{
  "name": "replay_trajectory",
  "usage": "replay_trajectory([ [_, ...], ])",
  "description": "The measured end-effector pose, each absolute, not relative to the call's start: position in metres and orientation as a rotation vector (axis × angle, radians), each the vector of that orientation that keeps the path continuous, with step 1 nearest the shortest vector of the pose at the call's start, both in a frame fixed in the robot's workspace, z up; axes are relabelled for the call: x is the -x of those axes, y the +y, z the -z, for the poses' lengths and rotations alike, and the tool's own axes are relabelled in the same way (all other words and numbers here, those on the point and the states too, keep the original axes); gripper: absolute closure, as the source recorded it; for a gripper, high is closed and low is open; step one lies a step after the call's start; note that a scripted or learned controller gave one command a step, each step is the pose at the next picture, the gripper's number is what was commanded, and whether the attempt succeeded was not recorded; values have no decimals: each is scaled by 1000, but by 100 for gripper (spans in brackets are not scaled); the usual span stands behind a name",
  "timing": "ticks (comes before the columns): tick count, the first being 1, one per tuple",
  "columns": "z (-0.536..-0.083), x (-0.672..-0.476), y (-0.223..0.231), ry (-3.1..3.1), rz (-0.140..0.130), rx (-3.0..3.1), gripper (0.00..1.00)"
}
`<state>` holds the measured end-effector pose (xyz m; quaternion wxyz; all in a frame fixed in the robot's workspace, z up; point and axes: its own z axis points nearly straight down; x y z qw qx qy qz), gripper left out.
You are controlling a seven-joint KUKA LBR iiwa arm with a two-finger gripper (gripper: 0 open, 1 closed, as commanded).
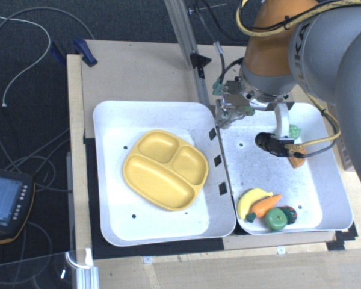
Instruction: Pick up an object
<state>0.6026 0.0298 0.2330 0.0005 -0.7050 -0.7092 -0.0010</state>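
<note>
In the right bin point(325, 179), a yellow banana point(250, 200), an orange carrot point(266, 205) and a green apple point(276, 219) lie bunched at the front left corner. A small dark red thing point(289, 212) sits right next to the apple. A pale green item point(295, 131) and a small orange piece point(298, 159) lie farther back, partly hidden by the arm's hardware. My gripper point(227, 118) hangs over the right bin's back left corner, close to the wall between the bins, with nothing visibly in it.
The left bin point(108, 161) holds a yellow divided plate point(165, 169). A metal pole point(186, 35) rises behind the bins. The grey arm with its orange band point(277, 35) covers the right bin's back right. Cables lie on the floor to the left.
</note>
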Motion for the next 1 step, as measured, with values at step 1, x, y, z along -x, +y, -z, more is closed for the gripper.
replay_trajectory([
  [1, -225, -614, 89, -2229, 5, 2213, 100],
])
